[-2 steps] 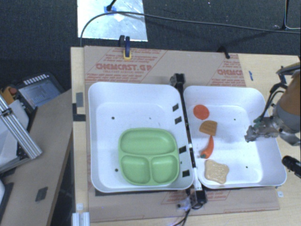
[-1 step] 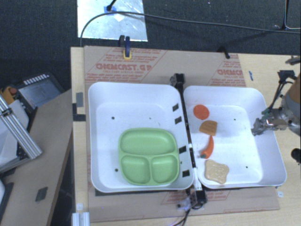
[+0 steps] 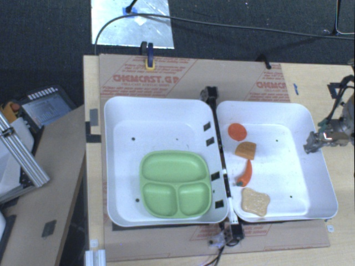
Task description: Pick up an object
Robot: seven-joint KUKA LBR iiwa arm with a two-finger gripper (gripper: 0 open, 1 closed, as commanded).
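**benchwatcher:** Biggest first — the left bin [image 3: 119, 148] is carrying a green divided tray [image 3: 175, 183] toward its front edge. The right bin [image 3: 288, 148] is holding all the small stuff, lined up along its left wall: an orange disc [image 3: 237, 131] at the back, a tan block [image 3: 246, 149] next, a red-orange pepper-looking piece [image 3: 246, 173], and a toast slice [image 3: 255, 202] sitting in the front-left corner.

**kuka_fan:** And the claw?

**benchwatcher:** The gripper [image 3: 314, 143] is hanging over the right bin's right rim, well apart from everything. Too small and blurry — I can't tell its state.

**kuka_fan:** Risks?

**benchwatcher:** I'm guessing the wall. Those pieces are crowding it, so a finger could be landing on the rim, or nudging a neighbour instead of grabbing.
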